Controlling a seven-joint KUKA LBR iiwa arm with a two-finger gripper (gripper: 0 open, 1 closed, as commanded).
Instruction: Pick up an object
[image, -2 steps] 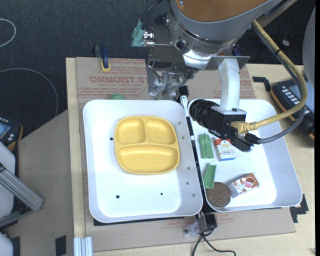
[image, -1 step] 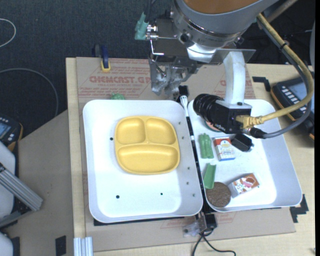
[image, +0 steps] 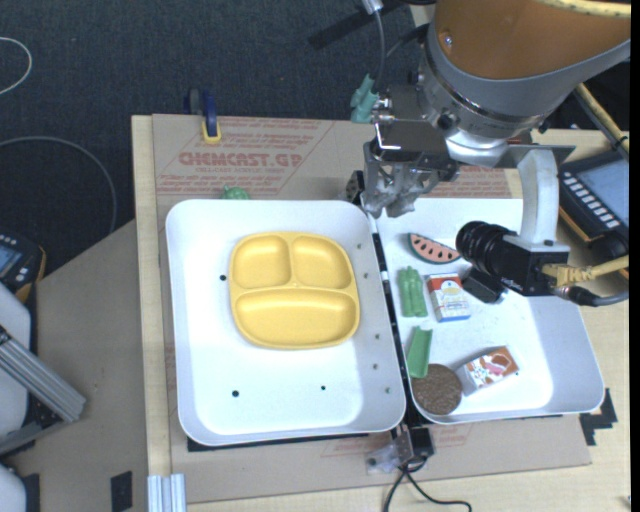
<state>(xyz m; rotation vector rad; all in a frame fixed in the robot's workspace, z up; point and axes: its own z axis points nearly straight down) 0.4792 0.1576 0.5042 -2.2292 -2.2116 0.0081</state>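
Gripper (image: 390, 200) hovers at the right bin's (image: 575, 345) far-left corner, grip state unclear; we note the watermelon-slice toy (image: 434, 247) just right and nearer.

Red print on the cardboard sheet (image: 250, 157) reads "CHEMCAST GP" — small packets' labels stay illegible.

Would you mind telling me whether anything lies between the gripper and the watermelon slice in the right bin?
Nothing visible does. The gripper hangs over the far end of the divide between the bins, and the watermelon slice lies beside it on bare white floor of the right bin.
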